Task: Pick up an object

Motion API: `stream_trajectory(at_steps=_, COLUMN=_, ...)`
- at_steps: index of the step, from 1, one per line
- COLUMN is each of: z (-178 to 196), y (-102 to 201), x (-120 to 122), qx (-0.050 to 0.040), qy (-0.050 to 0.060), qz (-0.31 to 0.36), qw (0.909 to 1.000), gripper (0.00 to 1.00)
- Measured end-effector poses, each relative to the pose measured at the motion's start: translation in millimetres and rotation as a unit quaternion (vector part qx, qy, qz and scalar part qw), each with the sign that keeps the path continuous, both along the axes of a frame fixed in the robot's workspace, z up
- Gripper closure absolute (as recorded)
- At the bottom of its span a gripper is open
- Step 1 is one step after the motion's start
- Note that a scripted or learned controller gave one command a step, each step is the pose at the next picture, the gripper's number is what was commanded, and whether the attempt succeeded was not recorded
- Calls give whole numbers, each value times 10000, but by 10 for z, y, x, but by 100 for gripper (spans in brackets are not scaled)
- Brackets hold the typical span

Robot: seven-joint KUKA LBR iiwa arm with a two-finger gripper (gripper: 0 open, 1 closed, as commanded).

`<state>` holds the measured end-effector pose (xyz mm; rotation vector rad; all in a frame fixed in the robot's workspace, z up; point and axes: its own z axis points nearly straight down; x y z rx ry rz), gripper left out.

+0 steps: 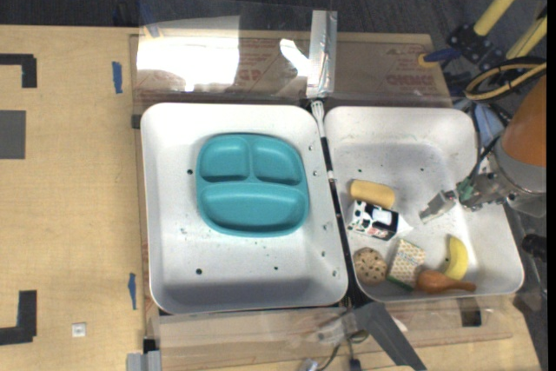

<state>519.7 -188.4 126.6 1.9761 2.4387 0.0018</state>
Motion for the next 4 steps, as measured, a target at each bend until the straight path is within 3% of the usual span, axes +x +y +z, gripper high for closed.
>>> stream_trajectory(at_steps=1, z=-393, y=-145, x=-380, qx=-1, qy=-20, qz=138, qw=9999, gripper=0)
stream_trajectory(at_steps=2, z=-272, y=-155, x=-356, qx=-22, qy=-61, qz=137, qw=9999, gripper=100)
stream_trajectory(at_steps=3, z=397, y=195, x=116, qx=6, qy=-15, qz=-772, qw=9970, gripper=100)
stream_trajectory(at_steps=4, z=380, y=184, x=101, qx=3, qy=6, qz=-783, qw=9969, gripper=0)
